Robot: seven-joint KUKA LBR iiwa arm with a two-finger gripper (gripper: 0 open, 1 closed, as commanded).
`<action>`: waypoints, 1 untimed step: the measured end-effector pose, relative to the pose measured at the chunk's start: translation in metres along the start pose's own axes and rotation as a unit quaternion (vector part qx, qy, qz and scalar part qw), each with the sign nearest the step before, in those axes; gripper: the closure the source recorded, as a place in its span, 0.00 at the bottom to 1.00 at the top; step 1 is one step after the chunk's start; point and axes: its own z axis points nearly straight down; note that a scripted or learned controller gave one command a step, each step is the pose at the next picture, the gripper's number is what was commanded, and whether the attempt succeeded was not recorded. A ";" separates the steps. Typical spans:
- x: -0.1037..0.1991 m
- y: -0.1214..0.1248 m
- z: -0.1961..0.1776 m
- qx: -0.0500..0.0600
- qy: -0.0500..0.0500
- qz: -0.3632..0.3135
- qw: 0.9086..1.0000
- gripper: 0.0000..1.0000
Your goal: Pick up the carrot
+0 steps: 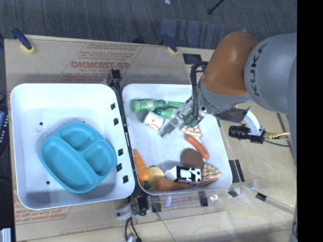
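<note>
Cardboard-topped desk with two white bins. Left white bin has a blue sectioned plate. Over the right white bin, the tool hangs, can't tell its state. Orange carrot lies by that bin's left wall, near the front.

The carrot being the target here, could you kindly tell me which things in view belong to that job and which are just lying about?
Part of the job:
- carrot, at the right bin's left wall
- claw, over the same bin

Just lying about:
- green bottle
- sausage
- brown round piece
- black-and-white cow toy
- blue divided plate in the left bin
</note>
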 end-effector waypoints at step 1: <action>0.038 -0.051 -0.064 -0.001 -0.001 -0.159 0.987 0.00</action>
